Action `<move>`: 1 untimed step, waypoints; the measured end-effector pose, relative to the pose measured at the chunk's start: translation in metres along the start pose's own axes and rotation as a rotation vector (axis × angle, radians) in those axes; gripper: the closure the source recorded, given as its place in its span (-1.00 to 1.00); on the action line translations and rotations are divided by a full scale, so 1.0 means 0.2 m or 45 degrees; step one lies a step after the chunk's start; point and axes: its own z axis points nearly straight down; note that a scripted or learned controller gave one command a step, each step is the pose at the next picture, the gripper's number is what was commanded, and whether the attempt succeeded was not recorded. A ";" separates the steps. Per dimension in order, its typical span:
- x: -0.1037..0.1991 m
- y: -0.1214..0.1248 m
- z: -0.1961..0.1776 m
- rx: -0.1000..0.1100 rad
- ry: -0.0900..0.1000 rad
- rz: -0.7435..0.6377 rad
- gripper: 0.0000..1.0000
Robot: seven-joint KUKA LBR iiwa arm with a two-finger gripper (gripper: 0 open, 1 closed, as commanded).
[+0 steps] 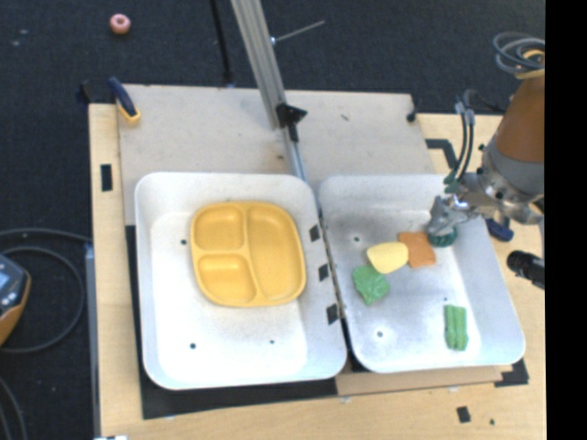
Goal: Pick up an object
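In the right bin lie several small items: a pale yellow lump, an orange block touching its right side, a green crumpled piece just below them, and a green stick near the front right. My gripper hangs over the bin's right half, just above and to the right of the orange block. A dark teal tip shows at its lower end. Nothing is visibly held between its fingers.
The left bin holds a yellow divided plate. A slanted metal pole rises behind the seam between the bins. The arm's orange band enters from the right. A blue-and-yellow clamp sits at the bench's back left corner.
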 end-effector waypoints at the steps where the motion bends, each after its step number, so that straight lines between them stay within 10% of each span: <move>1: 0.24 0.07 0.04 0.005 0.002 0.000 1.00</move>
